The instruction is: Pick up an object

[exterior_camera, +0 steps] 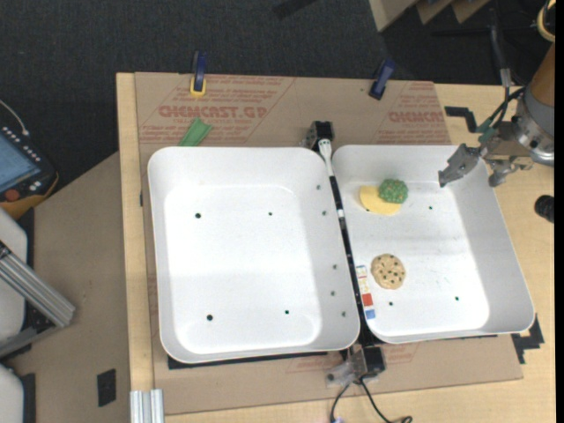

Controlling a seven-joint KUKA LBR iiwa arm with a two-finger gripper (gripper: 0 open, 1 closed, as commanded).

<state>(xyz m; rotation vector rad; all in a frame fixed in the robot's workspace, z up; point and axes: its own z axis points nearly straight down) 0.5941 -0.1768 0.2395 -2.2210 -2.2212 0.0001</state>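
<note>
A: How are the jaws (476, 167) seen to stand?

B: They are spread wide, with nothing held between them. One dark finger is seen at the left, tilted down toward the right bin (493, 263), and the other at the right. They are poised over that bin's upper right corner, and the arm (539, 122) is seen entering from the right.

A: What is found nearest to them?

B: A green lump (393, 190) is seen in the upper part of the right bin, well to the left of the jaws and apart from them. It rests against and partly over a yellow piece (376, 203). The yellow piece is elongated, its long axis running roughly from left to right, dipping slightly toward the right.

A: And further out?

B: A round cookie (388, 271) with dark chips is lying flat nearer the front of the same bin, below the green and yellow pair and apart from them. Being round, no long axis is shown by it. The left bin (176, 263) is set just beside the right one, both carried on a cardboard sheet (264, 104) on the counter.
</note>
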